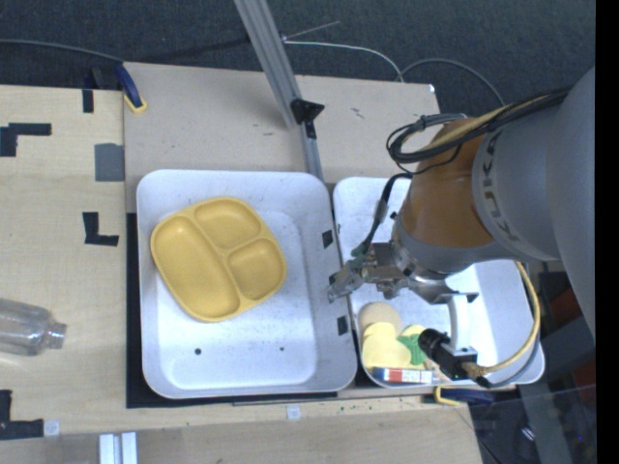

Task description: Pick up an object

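Observation:
A yellow three-compartment plate (219, 256) lies in the left bin (232, 365), toward its upper left. In the right bin (360, 201), near its front left corner, sit pale yellow objects (380, 332), a green piece (417, 348) and a red-and-white item (406, 376) along the front wall. My gripper (366, 276) hangs over the right bin's left side, just above the pale yellow objects, with the orange-banded wrist (440, 196) over it. The gripper's tips are hidden by the wrist body.
A metal pole (273, 56) slants in from the top toward the gap between the bins. A clear plastic bottle (27, 328) lies on the bench at far left. Cables (503, 356) loop around the arm over the right bin's right side.

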`<state>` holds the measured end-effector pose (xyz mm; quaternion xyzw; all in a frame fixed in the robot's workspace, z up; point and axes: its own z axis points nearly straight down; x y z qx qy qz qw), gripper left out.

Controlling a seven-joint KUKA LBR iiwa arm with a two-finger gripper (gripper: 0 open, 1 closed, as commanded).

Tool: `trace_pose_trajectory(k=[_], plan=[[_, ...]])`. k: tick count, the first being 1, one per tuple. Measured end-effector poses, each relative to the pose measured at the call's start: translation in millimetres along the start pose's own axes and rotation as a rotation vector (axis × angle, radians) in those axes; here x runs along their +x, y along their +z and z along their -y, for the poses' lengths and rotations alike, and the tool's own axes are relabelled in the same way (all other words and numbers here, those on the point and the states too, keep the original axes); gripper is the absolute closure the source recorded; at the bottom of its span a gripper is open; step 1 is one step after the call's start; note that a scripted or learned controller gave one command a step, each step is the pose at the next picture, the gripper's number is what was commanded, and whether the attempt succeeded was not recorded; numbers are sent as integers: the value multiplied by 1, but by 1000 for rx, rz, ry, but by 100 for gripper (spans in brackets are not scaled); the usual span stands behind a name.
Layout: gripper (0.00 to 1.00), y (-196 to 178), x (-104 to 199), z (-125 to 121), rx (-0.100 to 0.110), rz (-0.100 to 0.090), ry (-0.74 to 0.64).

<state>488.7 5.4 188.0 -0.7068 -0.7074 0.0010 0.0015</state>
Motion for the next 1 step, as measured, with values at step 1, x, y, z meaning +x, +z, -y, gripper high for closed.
trace_pose_trajectory(k=[1], plan=[[100, -9, 1, 0, 2, -1, -1]])
